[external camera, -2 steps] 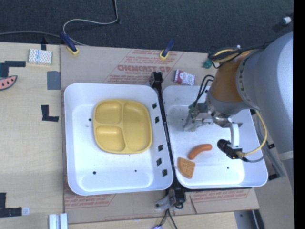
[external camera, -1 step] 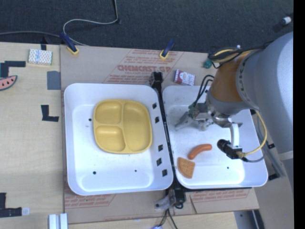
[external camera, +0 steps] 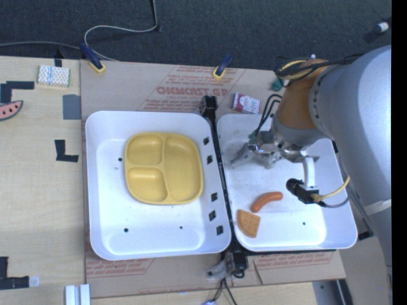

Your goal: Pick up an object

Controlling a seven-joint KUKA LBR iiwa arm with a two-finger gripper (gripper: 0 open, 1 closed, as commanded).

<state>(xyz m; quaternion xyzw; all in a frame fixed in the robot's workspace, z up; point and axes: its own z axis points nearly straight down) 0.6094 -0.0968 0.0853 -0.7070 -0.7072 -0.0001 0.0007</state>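
- Far to the gripper's left, in the left shallow white plastic bin (external camera: 102,189), lies a yellow three-compartment plastic plate (external camera: 163,168), flat and well apart from the tool.
- Just left of the gripper runs the black divider strip (external camera: 216,170) where the two bins meet.
- The two-finger metal gripper (external camera: 245,155) hangs low over the upper-left part of the right shallow white plastic bin (external camera: 331,234), its tips aimed toward the divider; its fingers look slightly spread with nothing visible between them, so I judge it released and empty (the blur there leaves some doubt).
- Below the gripper and a little to its right lies a small orange-red toy sausage (external camera: 266,201), curved and flat on the bin floor, near the tool but not touching it.
- Just below the sausage, toward the front rim, sits a tan waffle-textured toy wedge (external camera: 248,223), apart from the sausage.
- Judgement: the step in hand is the approach, with no object yet grasped.
- The next move would call for shifting the tool toward the front rim until it is over the sausage, turning the fingers across its narrow width, descending and closing.
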